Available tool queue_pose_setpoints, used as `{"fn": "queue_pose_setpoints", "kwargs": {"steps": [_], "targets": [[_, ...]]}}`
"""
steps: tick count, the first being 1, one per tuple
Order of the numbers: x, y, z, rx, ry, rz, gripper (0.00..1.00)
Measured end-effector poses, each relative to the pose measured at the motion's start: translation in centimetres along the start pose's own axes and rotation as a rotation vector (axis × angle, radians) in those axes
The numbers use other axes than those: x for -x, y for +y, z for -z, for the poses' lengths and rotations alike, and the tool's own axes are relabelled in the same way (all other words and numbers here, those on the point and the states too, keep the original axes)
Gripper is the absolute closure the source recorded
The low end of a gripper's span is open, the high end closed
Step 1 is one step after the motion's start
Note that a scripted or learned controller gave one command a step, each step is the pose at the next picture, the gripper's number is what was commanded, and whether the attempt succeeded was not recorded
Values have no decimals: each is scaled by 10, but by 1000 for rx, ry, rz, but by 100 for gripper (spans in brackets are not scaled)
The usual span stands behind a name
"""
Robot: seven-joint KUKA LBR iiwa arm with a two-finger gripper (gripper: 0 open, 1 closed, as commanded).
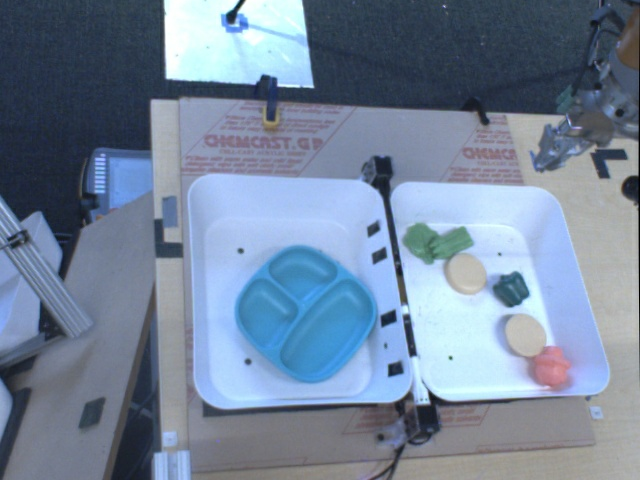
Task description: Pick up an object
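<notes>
Two white bins sit side by side on the worktop [165, 298], on a brown board [330, 138] printed in red with the word "CHEMCAST", readable upside-down along its far edge on the left and partly again at the far right corner.

The left bin [215, 193] holds a blue divided plate [305, 311] with three compartments, lying roughly at the bin's middle.

The right bin [560, 218] holds five small things. A green piece [436, 242] lies at the far left of the bin, near the dividing wall. Just beside it, toward the near side, is a round tan disc [466, 273]. A small dark green piece [511, 288] lies to the right of that disc, close but apart from it. A second tan disc [524, 334] lies nearer the front, and a pink piece [550, 367] touches or nearly touches it at the bin's near right corner.

The pincer [555, 153] hangs at the upper right, outside the right bin and above the board's far right corner, well apart from all five things. Its tips point down and to the left; whether they are spread or closed cannot be told at this size, and nothing shows between them.

A black clip strip [385, 243] runs along the seam between the bins. A yellow clamp [270, 108] grips the board's far edge. Beyond it, on dark carpet, lies a pale square sheet [240, 38] with a small blue mark.
</notes>
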State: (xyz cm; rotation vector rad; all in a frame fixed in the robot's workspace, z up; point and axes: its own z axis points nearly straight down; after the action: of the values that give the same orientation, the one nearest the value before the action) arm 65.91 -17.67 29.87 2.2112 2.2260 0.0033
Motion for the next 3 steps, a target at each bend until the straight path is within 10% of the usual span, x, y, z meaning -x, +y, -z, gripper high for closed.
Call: {"fn": "queue_pose_setpoints", "kwargs": {"steps": [3], "targets": [[-147, -36, -32, -4, 3, 2, 100]]}}
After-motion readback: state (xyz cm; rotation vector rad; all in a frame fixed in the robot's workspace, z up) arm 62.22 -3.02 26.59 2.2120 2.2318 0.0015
